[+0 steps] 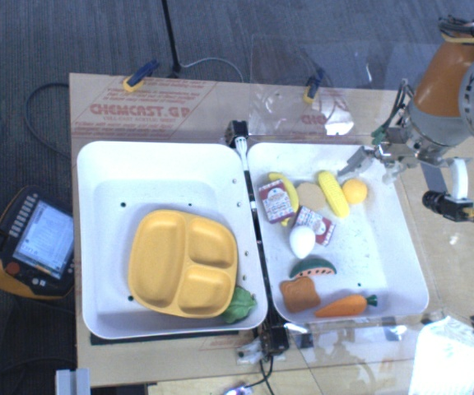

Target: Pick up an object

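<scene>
The right bin (401, 245) holds several toy foods. Along its back lie a red packet (276, 202), a yellow banana (332, 193) and an orange ball (354, 191). A white egg (302, 242), a watermelon slice (313, 267), a brown bread piece (299, 295) and a carrot (344, 305) lie nearer the front. My gripper (359, 160) hangs over the bin's back right corner, just above and right of the orange ball, with nothing visibly in it.
The left bin (105, 179) carries a yellow divided plate (185, 262) with a green leaf (239, 304) at its right edge. A handheld pendant (35, 241) lies on the floor at left. Clear plastic sheeting (451, 352) sits at the bottom right.
</scene>
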